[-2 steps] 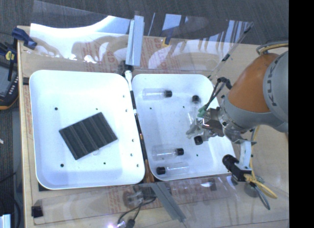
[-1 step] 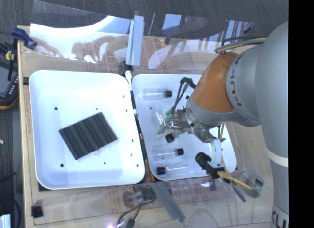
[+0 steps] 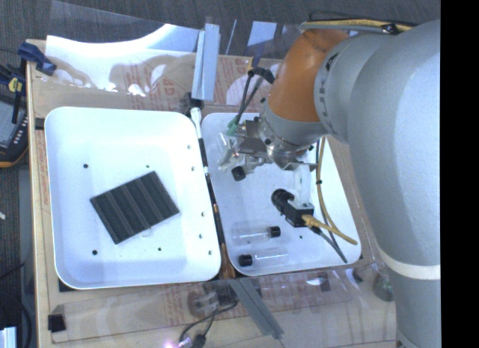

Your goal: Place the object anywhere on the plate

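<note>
A dark ribbed rectangular plate (image 3: 135,206) lies tilted in the left white bin (image 3: 67,126). Two clear tubes with black caps lie near the front of the right bin (image 3: 340,245): one (image 3: 258,231) with its cap to the right, the other (image 3: 263,258) closer to the front wall with its cap to the left. My gripper (image 3: 236,158) hangs over the back left part of the right bin, well behind both tubes and right of the wall between the bins. A small black round part (image 3: 238,174) shows just under it; what it is cannot be made out.
The big grey arm with its orange band (image 3: 299,77) covers the right bin's back and right side. A black fitting (image 3: 288,206) with a yellow cable (image 3: 329,230) hangs over the bin's middle. A metal rail (image 3: 203,62) stands behind the bins.
</note>
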Robot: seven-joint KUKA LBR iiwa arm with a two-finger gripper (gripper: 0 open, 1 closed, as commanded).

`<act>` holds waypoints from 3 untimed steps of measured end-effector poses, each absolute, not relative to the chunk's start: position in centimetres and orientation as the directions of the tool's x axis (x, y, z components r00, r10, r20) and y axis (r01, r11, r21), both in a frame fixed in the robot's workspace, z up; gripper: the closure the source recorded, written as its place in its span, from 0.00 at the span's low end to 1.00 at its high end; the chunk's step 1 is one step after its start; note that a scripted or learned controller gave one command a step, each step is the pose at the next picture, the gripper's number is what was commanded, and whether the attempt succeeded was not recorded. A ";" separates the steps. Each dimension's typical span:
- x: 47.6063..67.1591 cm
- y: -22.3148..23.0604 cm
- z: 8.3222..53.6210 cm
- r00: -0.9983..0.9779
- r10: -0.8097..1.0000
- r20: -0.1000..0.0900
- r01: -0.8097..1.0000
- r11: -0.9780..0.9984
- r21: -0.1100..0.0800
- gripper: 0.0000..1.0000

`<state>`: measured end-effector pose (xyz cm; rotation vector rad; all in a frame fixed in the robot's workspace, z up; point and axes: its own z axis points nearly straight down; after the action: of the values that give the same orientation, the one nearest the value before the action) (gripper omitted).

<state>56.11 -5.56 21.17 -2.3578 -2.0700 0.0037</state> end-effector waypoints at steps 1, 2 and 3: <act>59.1 2.3 24.3 -0.051 0.999 0.000 0.999 0.051 -0.004 1.00; 65.6 13.6 30.8 -0.292 0.957 0.001 0.957 0.292 -0.001 1.00; 57.9 8.8 19.0 -0.495 0.869 0.002 0.869 0.495 -0.006 1.00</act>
<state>57.94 8.79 18.98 -1.5761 -2.7122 0.0067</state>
